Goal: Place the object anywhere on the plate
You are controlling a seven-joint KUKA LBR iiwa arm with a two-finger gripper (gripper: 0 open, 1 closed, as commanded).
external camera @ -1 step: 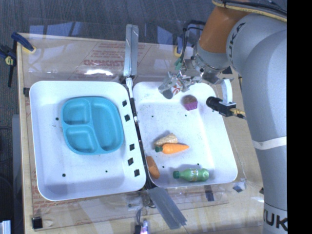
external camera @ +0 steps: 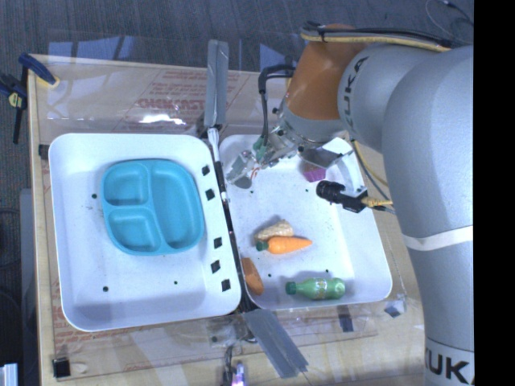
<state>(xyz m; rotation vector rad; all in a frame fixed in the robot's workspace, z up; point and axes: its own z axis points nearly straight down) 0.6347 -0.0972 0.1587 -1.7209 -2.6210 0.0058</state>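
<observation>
Looking down from the camera above, two white bins are seen side by side. The left bin [external camera: 72,296] holds a blue plate [external camera: 151,206] with three parts, laid flat near the middle so that something can be dropped on it from above.

The right bin [external camera: 372,252] holds the things to pick from. A carrot [external camera: 288,245] is lying on its side, touching a pale lump [external camera: 273,230] just behind it. A green bottle [external camera: 316,288] is lying flat near the front wall. An orange piece [external camera: 253,276] is tucked against the wall between the bins. A purple thing [external camera: 315,171] is half hidden under the arm.

The gripper [external camera: 241,171] is reached down into the far left corner of the right bin, well apart from the carrot and bottle. Nothing is seen held in it, and how far it is open cannot be told. None of the things is on the plate yet.

"KUKA" is printed on the grey arm [external camera: 418,111]. Red writing on the board [external camera: 169,95] behind the bins is too faint to read.
</observation>
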